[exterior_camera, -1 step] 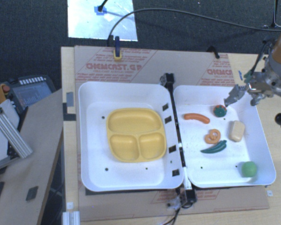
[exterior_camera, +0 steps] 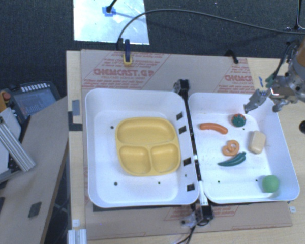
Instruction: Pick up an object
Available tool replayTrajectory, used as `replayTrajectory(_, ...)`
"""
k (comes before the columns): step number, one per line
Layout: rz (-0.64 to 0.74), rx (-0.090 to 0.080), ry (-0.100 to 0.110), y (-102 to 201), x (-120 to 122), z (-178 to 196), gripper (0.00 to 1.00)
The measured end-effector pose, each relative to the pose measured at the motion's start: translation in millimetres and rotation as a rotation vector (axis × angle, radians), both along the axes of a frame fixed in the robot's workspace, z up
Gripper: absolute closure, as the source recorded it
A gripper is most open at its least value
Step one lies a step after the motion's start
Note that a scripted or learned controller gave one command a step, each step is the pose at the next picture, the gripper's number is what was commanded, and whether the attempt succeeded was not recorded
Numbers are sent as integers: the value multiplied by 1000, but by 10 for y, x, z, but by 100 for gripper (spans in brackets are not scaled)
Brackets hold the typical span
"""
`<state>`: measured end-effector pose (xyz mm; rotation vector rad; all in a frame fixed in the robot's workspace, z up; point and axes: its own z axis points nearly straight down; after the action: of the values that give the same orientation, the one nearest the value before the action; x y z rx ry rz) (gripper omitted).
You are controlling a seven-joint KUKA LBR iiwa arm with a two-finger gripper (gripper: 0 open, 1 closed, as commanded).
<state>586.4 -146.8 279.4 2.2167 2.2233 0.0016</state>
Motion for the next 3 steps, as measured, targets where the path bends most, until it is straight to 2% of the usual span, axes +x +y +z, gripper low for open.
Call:
replayTrajectory(2,-2,1,4,-89,56,-892,0)
replayTrajectory(3,-2,1,5,-83,122,-1494,0)
